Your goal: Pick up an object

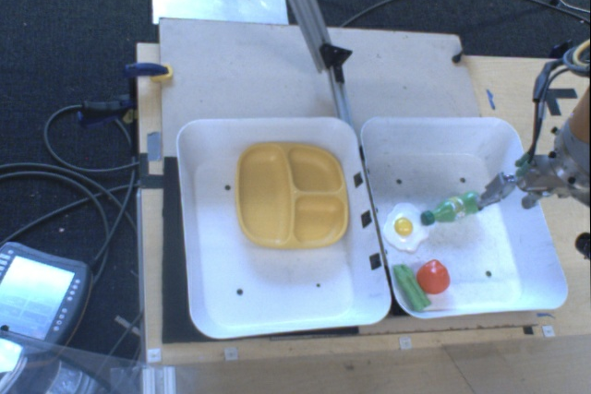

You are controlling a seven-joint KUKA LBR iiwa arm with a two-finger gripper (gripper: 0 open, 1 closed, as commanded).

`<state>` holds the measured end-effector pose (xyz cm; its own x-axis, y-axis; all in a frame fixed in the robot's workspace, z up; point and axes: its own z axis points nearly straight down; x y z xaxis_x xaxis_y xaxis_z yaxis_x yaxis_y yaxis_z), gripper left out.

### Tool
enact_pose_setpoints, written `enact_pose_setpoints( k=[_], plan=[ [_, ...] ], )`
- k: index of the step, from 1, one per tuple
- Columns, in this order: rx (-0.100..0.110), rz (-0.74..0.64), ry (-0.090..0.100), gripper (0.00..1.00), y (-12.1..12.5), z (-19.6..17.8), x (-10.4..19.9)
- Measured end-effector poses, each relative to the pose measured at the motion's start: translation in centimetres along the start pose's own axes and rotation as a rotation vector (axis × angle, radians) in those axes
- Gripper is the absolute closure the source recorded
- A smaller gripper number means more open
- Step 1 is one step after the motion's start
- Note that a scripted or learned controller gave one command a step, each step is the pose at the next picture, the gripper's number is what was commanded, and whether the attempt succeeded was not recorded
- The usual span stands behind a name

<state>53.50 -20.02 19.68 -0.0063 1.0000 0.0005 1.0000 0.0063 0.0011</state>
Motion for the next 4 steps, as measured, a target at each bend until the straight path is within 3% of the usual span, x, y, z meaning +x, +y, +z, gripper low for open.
enact_pose_setpoints(
  k=[1,3,4],
  plan=[
    [0.0,0.001,0.0,0.0,0.0,0.0,0.0],
    [0.005,0.005,0.001,0.0,-0.2,10.2,-1.0],
    [-0.002,0.006,-0.001,1.0,0.0,8.9,-1.1]
  ],
)
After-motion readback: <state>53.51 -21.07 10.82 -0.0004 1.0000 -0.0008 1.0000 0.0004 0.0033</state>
